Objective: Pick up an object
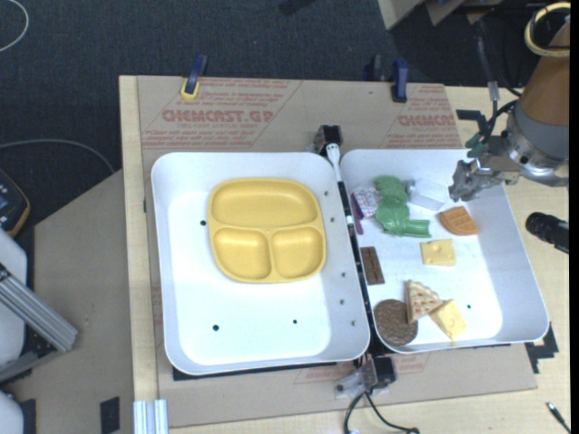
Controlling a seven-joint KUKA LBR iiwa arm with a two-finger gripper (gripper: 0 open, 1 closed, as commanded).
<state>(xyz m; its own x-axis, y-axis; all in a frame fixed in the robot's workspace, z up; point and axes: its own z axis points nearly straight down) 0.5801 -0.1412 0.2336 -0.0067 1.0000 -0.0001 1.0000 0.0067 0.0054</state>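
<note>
Two shallow white bins sit side by side on a brown cardboard-covered bench (271, 107). One camera looks down on them.

In the left white bin (181, 269) lies a yellow plastic plate with three sections (267, 228). It is near the far edge of that bin, a bit toward the right side.

The right white bin (516, 278) has many small play-food things in it. A green bumpy toy vegetable (396, 208) lies near the far left corner, and a small purple piece (366, 202) is just beside it on the left. An orange round slice (458, 221) sits toward the far right side. A pale yellow square of cheese (440, 253) is near the middle. A thin dark brown bar (371, 264) lies along the left edge. At the near edge are a round brown cookie (395, 321), a tan triangle sandwich piece (420, 298) touching it, and a yellow cheese wedge (450, 319) just beside that.

The grey arm with the orange band (543, 116) reaches in from the right. Its gripper (468, 182) hangs over the far right part of the right bin, just above the orange slice. I cannot tell if it is spread or pressed together. I cannot see any thing held in it.
</note>
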